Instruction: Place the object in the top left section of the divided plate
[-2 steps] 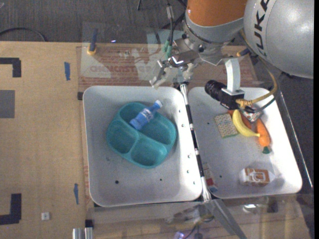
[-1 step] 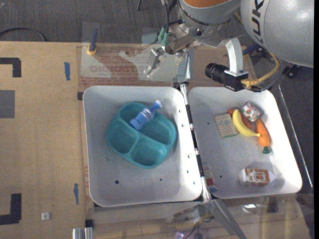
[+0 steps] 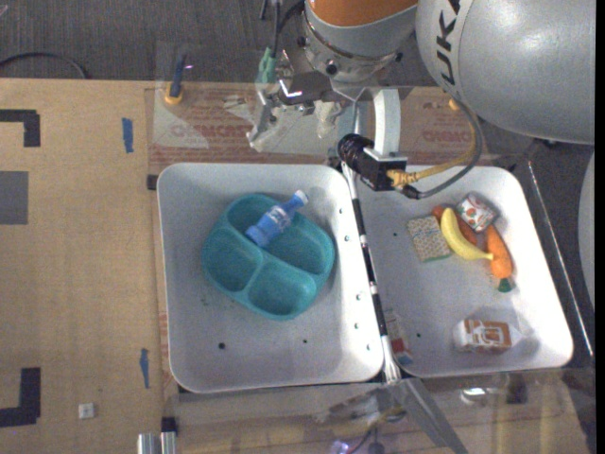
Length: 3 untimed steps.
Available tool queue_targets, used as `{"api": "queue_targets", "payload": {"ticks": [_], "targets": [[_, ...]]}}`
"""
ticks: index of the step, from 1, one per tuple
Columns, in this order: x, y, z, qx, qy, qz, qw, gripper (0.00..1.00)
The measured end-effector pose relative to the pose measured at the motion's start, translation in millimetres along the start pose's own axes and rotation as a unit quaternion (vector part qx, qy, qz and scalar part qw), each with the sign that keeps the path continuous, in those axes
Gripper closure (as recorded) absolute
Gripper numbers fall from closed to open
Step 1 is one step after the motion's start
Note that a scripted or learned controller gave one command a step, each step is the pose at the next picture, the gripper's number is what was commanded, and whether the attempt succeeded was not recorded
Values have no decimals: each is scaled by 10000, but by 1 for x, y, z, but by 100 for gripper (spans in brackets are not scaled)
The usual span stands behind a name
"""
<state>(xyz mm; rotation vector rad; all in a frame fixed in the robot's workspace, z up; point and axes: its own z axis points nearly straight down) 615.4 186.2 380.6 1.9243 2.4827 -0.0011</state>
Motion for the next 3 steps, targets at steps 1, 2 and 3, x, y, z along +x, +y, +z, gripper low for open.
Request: {"api": "queue_targets", "payload": {"ticks": [1,2,3], "targets": [[16,-24,179,-7,8,-175,9998,0],[28,-37,104,-16,4,-1447,9895,0],[27,-36,93,-38,7,-1432,9897,100]]}}
